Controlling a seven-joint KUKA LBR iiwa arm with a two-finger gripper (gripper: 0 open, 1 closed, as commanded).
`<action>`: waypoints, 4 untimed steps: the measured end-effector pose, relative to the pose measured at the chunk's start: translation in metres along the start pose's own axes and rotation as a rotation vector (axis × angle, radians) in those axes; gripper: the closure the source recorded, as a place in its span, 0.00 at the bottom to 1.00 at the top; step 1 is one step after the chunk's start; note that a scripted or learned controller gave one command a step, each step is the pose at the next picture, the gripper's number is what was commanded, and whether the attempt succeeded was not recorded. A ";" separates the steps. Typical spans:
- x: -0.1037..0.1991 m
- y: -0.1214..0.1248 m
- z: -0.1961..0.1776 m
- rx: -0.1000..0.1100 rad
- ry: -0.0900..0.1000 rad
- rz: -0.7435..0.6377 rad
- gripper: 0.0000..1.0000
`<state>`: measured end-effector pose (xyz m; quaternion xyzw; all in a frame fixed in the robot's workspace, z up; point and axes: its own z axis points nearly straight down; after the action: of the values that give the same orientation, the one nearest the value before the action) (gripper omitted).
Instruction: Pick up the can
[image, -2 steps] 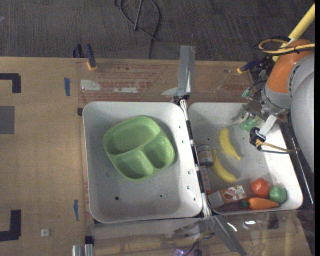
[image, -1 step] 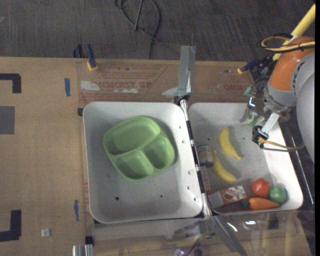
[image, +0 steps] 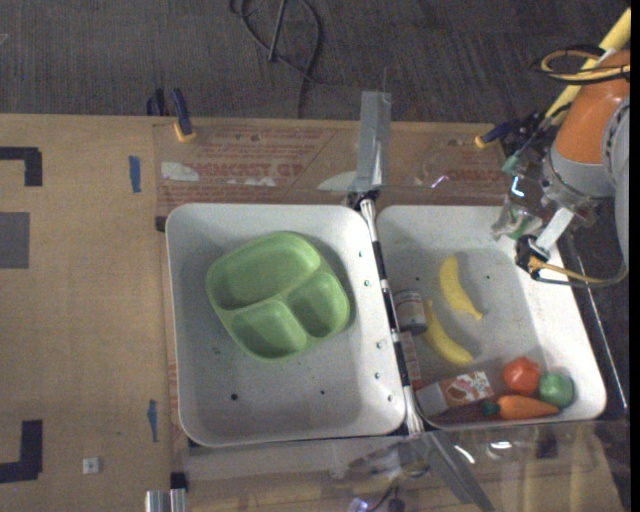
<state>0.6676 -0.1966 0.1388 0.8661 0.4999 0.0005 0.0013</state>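
The can (image: 409, 311) is small and dark with a pale label. It lies on its side against the left wall of the right bin (image: 583, 330), beside the divider between the bins. My gripper (image: 523, 236) hangs over the far right corner of that bin, well up and to the right of the can, with two bananas between them. I see nothing held in it. The grey arm with its orange band (image: 590, 125) reaches in from the upper right.
Two bananas (image: 460, 287) (image: 446, 342) lie mid-bin right of the can. A snack pouch (image: 456, 390), tomato (image: 521, 374), green apple (image: 556, 388) and carrot (image: 525, 407) crowd the near edge. A green divided plate (image: 278, 294) sits in the left bin (image: 190, 330).
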 end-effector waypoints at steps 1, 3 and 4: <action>0.005 -0.003 -0.068 0.001 0.000 0.018 1.00; 0.044 -0.025 -0.297 0.000 0.000 0.365 1.00; 0.045 -0.025 -0.297 0.001 0.000 0.365 0.00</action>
<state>0.6674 -0.1446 0.4353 0.9424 0.3345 0.0004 0.0008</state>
